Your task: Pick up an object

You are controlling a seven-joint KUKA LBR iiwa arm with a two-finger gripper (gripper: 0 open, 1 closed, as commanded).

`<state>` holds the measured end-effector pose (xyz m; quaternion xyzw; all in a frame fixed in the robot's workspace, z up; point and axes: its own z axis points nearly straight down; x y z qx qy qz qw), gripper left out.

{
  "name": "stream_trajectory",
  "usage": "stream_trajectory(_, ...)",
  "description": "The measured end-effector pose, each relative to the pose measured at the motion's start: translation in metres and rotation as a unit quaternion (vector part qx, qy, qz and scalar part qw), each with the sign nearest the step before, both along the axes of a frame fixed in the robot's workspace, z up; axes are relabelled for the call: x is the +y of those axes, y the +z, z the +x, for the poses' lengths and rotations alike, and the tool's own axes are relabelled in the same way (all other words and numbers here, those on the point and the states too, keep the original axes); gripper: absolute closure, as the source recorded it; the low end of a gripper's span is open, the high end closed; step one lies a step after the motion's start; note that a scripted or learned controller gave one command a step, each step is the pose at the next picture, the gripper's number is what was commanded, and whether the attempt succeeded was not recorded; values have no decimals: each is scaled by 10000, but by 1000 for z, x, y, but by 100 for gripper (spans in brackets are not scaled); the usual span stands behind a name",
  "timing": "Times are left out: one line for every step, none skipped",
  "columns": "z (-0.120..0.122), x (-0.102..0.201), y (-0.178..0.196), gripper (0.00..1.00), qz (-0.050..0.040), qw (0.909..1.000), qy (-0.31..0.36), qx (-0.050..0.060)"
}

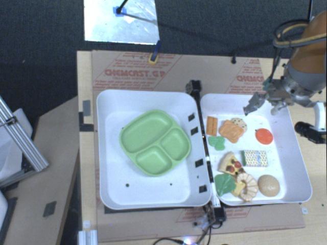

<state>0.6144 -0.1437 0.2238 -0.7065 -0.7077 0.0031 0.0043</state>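
Where "CHEMCAST GP" is printed on the tabletop (pixel 134 71), two white bins (pixel 115 188) sit; one green plate (pixel 155 142); end effector (pixel 263 105), fingers apart, grasps nothing.

Pale wooden surface (pixel 61 131), topped by a brown cardboard sheet (pixel 168 68) with red lettering. On the cardboard, two shallow white bins side by side, touching: left bin (pixel 110 188), right bin (pixel 299 180). Yellow clip (pixel 153 59) at the cardboard's far edge.
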Motion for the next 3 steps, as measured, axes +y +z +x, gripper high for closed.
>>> stream_trajectory(3, 0, 7, 0, -9, 10000, 11, -59)
stream_trajectory(-1, -5, -54, 0, -8, 10000, -1, -37)
stream_trajectory(-11, -3, -103, 0, -6, 10000, -1, -40)
